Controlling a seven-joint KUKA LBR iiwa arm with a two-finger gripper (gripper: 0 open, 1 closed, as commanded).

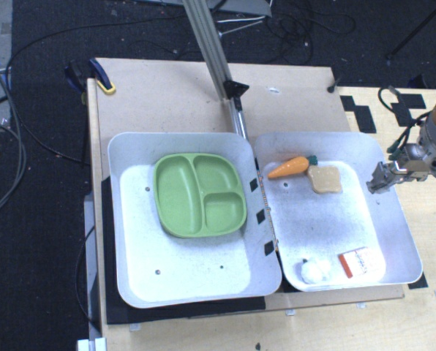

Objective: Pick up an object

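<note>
The right bin [393, 218] holds an orange toy carrot [288, 167] at its far left and a tan block like a slice of bread [325, 179] just to the carrot's right. Near the front edge lie a white round object [314, 271] and a small red-and-white packet [355, 262]. My gripper [382, 179] hangs over the right bin's right rim, well to the right of the tan block, with nothing seen between its fingers.
In the left bin [130, 269] sits a green divided plate [200, 194]. A grey metal pole [216, 57] slants down from the top to the gap between the bins. The wooden bench [167, 97] extends behind both bins.
</note>
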